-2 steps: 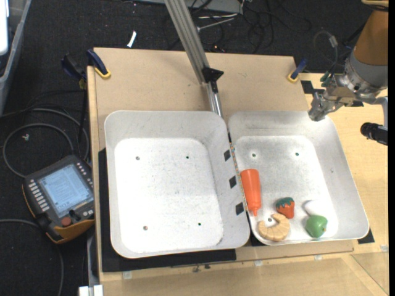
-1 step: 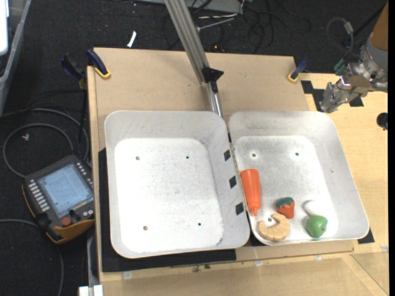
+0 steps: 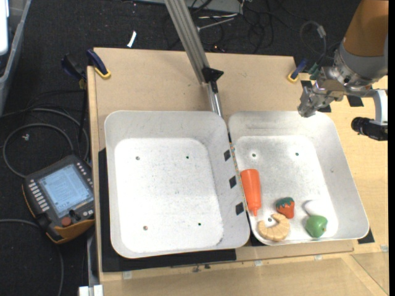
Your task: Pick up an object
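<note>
A dark floor strewn with cables surrounds my tan table, which carries two shallow white bins. Left of the right bin sits the left bin. A teach pendant lies on the floor, far left of it. My pincer hovers over its far rim; whether it is apart or together I cannot tell. Inside its near end lie an orange carrot, a tan pastry, a green pear and a strawberry.
</note>
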Tool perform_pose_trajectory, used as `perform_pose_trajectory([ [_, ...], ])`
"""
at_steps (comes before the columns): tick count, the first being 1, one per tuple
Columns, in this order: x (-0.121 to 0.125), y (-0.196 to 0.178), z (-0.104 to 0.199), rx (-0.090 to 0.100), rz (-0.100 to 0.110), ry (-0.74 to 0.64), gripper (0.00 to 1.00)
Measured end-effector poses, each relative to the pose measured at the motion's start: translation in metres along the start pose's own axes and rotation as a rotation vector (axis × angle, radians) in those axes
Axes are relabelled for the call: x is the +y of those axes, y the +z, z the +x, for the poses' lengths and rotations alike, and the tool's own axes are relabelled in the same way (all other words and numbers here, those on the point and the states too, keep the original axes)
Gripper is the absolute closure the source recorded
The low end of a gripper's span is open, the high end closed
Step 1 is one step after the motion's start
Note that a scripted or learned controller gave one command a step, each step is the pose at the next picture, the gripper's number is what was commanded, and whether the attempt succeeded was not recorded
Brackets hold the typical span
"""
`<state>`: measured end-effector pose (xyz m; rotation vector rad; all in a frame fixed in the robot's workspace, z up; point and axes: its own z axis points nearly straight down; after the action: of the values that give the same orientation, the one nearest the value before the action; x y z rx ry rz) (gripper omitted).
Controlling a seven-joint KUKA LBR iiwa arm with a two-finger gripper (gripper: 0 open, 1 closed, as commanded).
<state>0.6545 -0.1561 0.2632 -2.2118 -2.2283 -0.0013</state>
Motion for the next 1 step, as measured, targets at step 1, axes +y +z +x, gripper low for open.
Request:
perform_pose_trajectory([
  [1, -0.0121, -0.0049, 0.052, 0.0, 0.0, 0.0, 1.0],
])
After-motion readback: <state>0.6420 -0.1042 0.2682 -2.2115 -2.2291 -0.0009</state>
